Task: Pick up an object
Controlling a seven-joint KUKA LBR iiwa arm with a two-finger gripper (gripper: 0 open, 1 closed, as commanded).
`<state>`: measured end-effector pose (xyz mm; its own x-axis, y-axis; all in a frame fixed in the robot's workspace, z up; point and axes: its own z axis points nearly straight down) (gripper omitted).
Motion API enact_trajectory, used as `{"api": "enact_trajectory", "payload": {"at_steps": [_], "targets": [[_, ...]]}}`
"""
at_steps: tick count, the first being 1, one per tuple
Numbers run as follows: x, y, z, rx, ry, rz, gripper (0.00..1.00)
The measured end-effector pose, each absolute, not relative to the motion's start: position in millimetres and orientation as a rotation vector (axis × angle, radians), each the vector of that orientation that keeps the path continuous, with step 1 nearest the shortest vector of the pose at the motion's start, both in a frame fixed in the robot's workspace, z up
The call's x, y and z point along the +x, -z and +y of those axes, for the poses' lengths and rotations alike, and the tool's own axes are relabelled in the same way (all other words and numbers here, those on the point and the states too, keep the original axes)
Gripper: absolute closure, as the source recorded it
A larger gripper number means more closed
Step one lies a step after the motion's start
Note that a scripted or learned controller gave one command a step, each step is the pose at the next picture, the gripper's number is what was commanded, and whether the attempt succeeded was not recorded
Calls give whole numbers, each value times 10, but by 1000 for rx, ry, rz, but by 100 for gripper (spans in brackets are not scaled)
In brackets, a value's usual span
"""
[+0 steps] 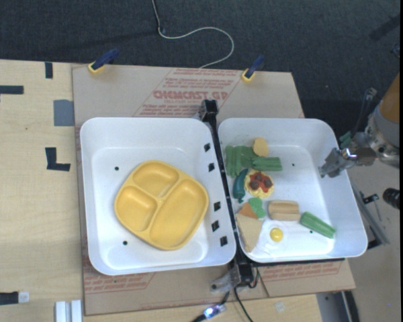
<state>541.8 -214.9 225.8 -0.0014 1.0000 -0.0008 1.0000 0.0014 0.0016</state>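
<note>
The right bin point(322, 136) holds several toy foods along its left and front: a green leafy piece point(245, 159), a small yellow piece point(260, 146), a red-topped pizza slice point(259, 182), a tan bread roll point(283, 210), a green pickle point(316, 225), a fried egg point(276, 235) and a tan wedge point(250, 232). My gripper point(330, 166) hangs at the right bin's right rim, apart from all the food, with nothing seen in it.
The left bin point(101, 139) holds a yellow divided plate point(162, 204). Both bins rest on a cardboard sheet point(188, 92) held by clamps. A white cable point(201, 35) loops behind. The arm comes in from the right edge.
</note>
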Motion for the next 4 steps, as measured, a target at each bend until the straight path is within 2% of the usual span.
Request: {"api": "enact_trajectory", "payload": {"at_steps": [1,2,3,4], "targets": [[5539,-2325,-1647,2215,-2,2230,100],[5519,-2331,-1029,2215,0,2231,100],[5661,-2338,-434,2214,-1,2232,100],[5716,-2176,108,2217,3,2231,100]]}}
